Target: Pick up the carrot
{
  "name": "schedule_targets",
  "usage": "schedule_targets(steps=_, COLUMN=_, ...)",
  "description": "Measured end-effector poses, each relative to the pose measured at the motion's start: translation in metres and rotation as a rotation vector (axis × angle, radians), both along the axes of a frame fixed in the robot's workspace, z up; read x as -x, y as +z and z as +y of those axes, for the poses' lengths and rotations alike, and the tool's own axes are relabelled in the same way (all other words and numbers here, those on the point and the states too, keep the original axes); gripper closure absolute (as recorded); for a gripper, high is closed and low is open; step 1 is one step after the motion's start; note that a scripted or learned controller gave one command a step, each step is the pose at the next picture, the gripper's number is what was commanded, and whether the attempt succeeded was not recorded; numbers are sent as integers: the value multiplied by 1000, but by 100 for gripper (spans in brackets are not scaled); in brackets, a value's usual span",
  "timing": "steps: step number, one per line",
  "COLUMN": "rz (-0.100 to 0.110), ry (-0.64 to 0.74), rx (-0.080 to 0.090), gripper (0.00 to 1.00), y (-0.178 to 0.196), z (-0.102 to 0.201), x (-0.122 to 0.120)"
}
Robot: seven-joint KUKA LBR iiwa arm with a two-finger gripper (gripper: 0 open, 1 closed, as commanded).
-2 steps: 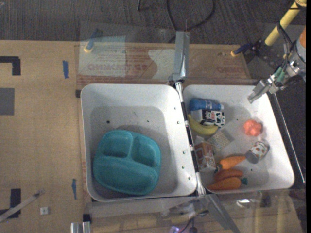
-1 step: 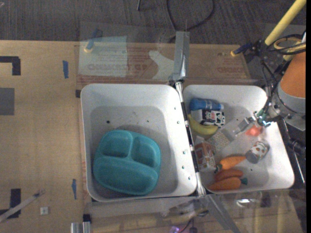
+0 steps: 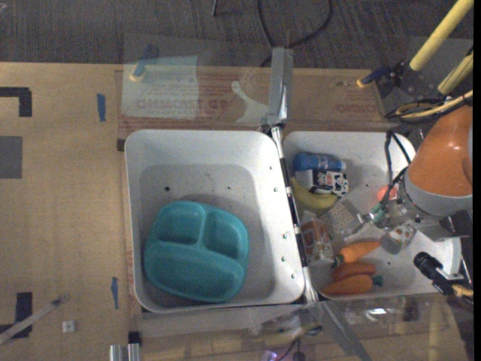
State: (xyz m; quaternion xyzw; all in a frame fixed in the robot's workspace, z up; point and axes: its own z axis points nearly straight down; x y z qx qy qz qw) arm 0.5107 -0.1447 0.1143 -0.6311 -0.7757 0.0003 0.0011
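Hanging low over the right white bin (image 3: pixel 421 280), the grey two-finger gripper (image 3: pixel 387 220) gives no clear sign of open or closed. Just below-left lies the orange toy carrot (image 3: pixel 359 251), beside two similar orange pieces; it looks light, stiff and smooth, best pinched across its thick middle.

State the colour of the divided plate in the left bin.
Teal, seen in the camera view: the divided plate.

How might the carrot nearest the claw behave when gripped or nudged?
The carrot looks rounded and tapered, so it may roll or slip sideways. It seems a rigid toy, probably light. Other carrots lie close, so a nudge could shift them.
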Motion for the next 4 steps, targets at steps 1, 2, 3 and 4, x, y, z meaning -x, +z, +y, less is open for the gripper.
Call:
schedule_targets(steps=1, rz=-23, ry=231, rx=17, gripper=0, y=-23, z=27, x=26)
schedule_targets(steps=2, rz=-23, ry=228, rx=10, gripper=100, y=-14, z=28, x=26)
schedule_targets(steps=3, rz=-27, ry=223, rx=11, gripper=100, y=-4, z=26, x=26)
schedule_targets(steps=4, rz=-4, ry=318, rx=1, gripper=100, y=92, z=79, x=28)
